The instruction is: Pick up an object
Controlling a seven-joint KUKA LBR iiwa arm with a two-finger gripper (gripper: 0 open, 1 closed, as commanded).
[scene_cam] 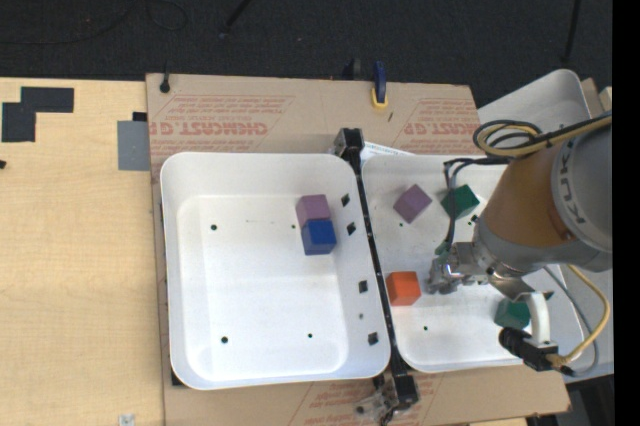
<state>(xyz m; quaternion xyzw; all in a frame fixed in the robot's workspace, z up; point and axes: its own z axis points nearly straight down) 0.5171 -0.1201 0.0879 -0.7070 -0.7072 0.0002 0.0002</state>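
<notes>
Two white bins are shown side by side. In the right bin (450, 354), the gripper (441, 276) is seen low, just right of an orange cube (403, 289); whether it is open or closed cannot be told. A purple block (411, 203) and two green blocks (461, 202) (513, 312) lie nearby. In the left bin (200, 334), a purple cube (313, 209) is seen touching a blue cube (319, 236).

Open floor fills the left bin (200, 314) below its purple block (312, 208) and blue block (319, 236).
</notes>
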